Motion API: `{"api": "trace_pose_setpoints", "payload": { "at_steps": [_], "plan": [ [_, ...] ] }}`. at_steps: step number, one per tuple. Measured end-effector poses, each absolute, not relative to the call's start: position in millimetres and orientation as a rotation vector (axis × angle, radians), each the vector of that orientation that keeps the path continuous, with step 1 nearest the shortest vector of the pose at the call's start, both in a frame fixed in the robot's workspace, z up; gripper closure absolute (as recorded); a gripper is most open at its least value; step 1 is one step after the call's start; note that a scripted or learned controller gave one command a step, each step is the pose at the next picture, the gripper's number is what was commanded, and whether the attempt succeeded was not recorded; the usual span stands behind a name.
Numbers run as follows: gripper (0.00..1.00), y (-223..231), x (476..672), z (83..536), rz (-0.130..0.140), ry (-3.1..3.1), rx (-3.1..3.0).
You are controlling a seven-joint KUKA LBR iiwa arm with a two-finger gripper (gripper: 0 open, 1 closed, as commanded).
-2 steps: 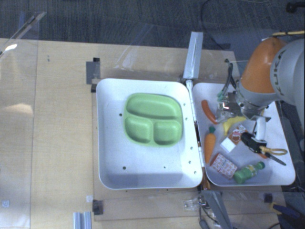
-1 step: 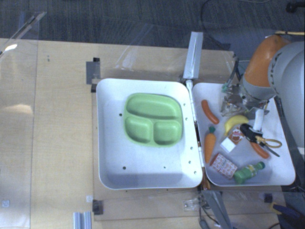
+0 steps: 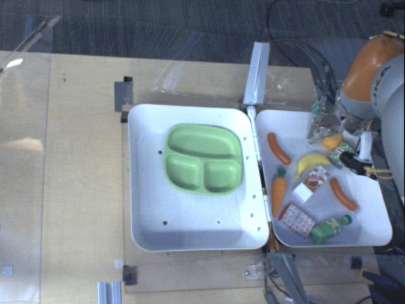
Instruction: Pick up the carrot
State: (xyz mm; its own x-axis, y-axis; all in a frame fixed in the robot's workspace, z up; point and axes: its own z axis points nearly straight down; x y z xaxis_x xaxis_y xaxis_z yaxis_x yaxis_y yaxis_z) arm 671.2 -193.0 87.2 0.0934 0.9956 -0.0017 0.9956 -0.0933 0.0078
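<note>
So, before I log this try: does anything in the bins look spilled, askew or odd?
Nothing stands out. The green tray sits flat in the left bin. The carrot lies by the right bin's left wall, among loosely scattered toy foods.

bench (image 3: 69, 170) | wood top | carries left bin (image 3: 145, 220), right bin (image 3: 373, 227)

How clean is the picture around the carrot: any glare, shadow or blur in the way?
Camera view: the carrot is evenly lit and fairly sharp against the right bin; soft shadow lies along the left bin near edge; the pincer region under the arm is cluttered and blurry, hard to read.
</note>
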Motion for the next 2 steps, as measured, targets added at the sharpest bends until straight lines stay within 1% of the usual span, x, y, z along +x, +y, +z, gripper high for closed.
{"api": "trace_pose_setpoints", "payload": {
  "at_steps": [1,2],
  "plan": [
    [1.0,-193,653.4,88,0.008,2.022,2.396],
    [1.0,-190,671.3,87,0.008,1.981,2.431]
  ]
}}
